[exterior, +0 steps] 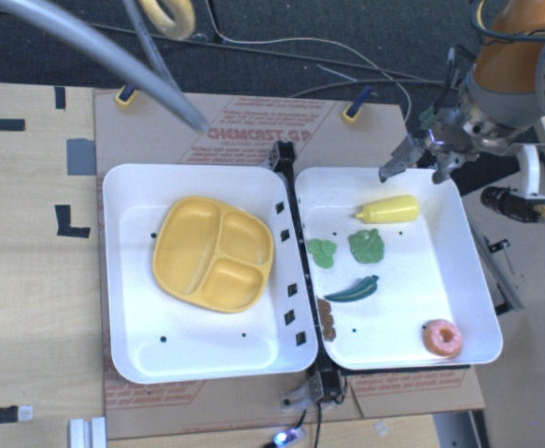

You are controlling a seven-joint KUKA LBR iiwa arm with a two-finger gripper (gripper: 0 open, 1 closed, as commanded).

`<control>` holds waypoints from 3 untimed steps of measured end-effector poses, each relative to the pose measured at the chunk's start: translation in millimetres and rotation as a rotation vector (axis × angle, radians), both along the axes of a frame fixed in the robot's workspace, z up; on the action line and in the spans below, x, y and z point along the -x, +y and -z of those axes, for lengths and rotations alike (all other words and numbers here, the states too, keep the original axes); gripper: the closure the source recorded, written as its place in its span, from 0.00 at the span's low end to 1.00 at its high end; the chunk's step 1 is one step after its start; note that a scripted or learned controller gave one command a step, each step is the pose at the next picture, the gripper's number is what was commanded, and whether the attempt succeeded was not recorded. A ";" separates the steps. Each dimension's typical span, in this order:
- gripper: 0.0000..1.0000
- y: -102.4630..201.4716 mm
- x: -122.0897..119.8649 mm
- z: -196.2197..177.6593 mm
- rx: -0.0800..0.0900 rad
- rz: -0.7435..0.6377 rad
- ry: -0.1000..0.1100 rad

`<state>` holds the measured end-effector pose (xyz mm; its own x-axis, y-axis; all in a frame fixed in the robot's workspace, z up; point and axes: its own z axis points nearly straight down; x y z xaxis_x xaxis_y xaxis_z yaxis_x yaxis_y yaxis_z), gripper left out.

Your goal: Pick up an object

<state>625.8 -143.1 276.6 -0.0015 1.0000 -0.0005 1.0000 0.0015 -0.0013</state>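
camera view | nearest you, right bin [468, 250] holds the pickable items apart: pink donut [442, 337], dark green pepper [353, 290], lettuce pieces [367, 245], yellow mustard bottle [389, 210] | left bin [123, 250]: yellow divided plate [214, 253] | gripper [420, 160] at far rim, fingers spread, nothing between them | cardboard [254, 129] reads "CHEMCAST GP"

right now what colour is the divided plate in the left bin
Yellow: the divided plate shows plainly in the camera view, against the white left bin.

One fixed camera looks down at a slant from well above the bench, taking in both shallow white plastic bins [123, 278] whole, the grey arm [506, 73] entering at right.
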 end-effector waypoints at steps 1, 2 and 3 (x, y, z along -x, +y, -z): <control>0.00 -7.2 -4.4 49.2 0.001 0.001 0.004; 0.00 -7.9 -10.4 95.6 0.001 0.000 0.004; 0.00 2.8 -8.0 152.3 0.000 0.000 0.005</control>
<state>633.9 -140.3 124.3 -0.0018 1.0000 -0.0003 1.0000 0.0018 -0.0063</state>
